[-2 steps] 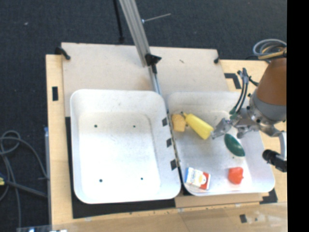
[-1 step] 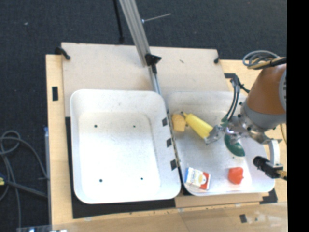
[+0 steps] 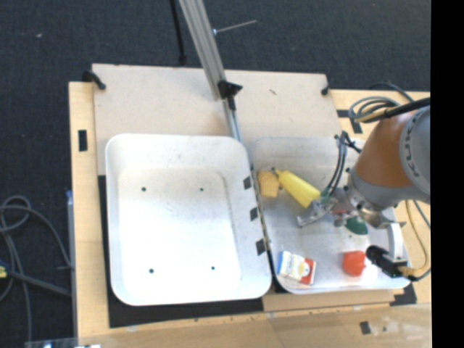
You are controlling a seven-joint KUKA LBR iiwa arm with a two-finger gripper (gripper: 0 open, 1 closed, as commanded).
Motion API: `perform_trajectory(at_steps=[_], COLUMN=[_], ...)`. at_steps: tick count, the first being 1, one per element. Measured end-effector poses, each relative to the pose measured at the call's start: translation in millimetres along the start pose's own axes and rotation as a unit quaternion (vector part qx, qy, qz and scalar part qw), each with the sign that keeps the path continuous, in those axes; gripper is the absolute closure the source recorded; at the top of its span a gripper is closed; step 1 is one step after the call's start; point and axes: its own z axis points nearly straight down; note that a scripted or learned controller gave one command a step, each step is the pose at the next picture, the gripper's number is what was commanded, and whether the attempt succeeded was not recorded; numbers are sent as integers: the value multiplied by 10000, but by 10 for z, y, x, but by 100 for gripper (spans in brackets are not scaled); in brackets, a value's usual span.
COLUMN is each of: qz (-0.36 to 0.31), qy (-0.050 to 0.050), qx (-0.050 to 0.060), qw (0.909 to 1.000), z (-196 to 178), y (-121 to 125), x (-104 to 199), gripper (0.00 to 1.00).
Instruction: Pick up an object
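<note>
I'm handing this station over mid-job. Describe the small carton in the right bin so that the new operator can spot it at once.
Start at the right bin, the one that the arm reaches into. Follow its near edge to the corner beside the left bin: the carton lies there, flat. It is the one boxy, white and red thing; the orange block to its right is plain and the yellow object lies farther back.

Left white bin (image 3: 130, 194), slanted metal pole (image 3: 205, 40), loose cables (image 3: 29, 230) on dark carpet (image 3: 43, 35)

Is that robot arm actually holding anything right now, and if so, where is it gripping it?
It cannot be told. The gripper sits low in the right bin, just beside the yellow object, but the view is too blurred to show anything between its fingers.
</note>
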Motion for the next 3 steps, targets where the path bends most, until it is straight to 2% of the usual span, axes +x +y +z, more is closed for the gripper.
perform_trajectory(at_steps=[1,3], qz=[31,-34], qy=[3,-5], qx=[-43,-69], qw=[10000,10000], z=[-144,-1267], y=[20,95], x=[-5,136], gripper=[100,100])
